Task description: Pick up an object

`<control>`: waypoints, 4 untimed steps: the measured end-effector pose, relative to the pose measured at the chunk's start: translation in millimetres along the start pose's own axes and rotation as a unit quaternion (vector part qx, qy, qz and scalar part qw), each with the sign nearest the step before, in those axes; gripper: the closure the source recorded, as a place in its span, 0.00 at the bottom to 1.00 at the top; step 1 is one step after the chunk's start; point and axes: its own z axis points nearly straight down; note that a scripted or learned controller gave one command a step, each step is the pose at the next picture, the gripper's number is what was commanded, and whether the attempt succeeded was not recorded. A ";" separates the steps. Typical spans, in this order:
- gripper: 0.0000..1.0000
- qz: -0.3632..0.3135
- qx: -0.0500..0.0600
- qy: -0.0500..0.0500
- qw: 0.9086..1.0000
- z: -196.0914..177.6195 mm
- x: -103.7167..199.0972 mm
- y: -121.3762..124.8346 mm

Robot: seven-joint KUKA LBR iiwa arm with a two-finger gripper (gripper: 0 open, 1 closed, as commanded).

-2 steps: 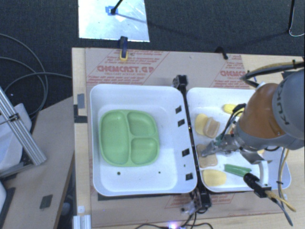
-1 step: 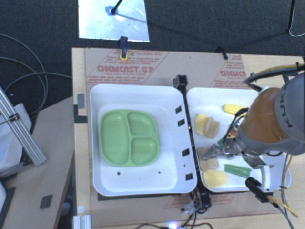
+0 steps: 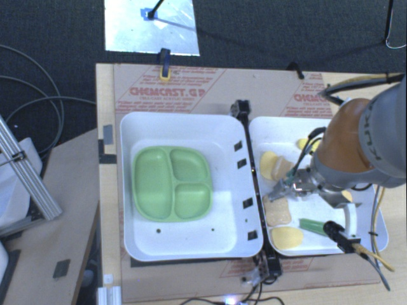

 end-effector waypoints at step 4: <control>0.00 0.001 0.009 0.004 1.000 19.4 -122.8 132.8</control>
